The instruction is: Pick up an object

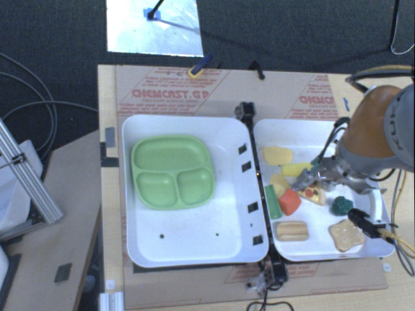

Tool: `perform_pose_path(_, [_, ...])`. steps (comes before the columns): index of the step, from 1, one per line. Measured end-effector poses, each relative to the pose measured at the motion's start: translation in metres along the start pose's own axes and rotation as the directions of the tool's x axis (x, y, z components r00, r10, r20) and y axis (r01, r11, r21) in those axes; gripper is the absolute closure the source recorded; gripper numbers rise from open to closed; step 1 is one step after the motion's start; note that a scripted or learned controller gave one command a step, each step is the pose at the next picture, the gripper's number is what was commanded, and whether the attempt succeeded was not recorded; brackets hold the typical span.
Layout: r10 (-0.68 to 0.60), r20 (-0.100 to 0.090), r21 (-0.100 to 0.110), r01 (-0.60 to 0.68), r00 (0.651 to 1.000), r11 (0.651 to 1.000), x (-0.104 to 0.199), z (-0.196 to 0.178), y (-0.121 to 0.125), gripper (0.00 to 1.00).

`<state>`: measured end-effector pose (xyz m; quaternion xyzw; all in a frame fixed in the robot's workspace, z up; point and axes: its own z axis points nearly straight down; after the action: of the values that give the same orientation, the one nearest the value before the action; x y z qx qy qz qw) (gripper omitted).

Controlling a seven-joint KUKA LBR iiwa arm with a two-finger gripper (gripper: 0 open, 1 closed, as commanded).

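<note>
The gripper (310,181) was positioned low in the right bin (324,129), directly over a cluster of toy food (290,201) beside the bin's left wall, and whether it was open or holding any item could not be determined.

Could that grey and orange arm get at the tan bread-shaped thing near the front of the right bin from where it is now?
Probably yes. The tan bread-shaped piece lies flat in the right bin, with nothing on top of it. The gripper hangs just behind it, above the red piece.
</note>
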<state>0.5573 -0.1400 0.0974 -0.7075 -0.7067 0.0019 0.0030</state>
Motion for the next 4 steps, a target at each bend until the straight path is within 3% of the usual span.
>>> perform_pose_path(1, [-0.009, 0.002, -0.011, 0.009, 1.0, 1.0, 0.047, -0.005, 0.032, 0.0])
perform_pose_path(2, [-0.004, 0.002, -0.012, 0.004, 1.0, 1.0, 0.044, -0.016, 0.031, 1.0])
perform_pose_path(3, [-0.004, 0.002, -0.011, 0.004, 1.0, 1.0, 0.044, -0.016, 0.031, 0.0])
perform_pose_path(4, [-0.008, 0.001, -0.015, 0.008, 1.0, 1.0, 0.07, -0.1, 0.026, 0.0])
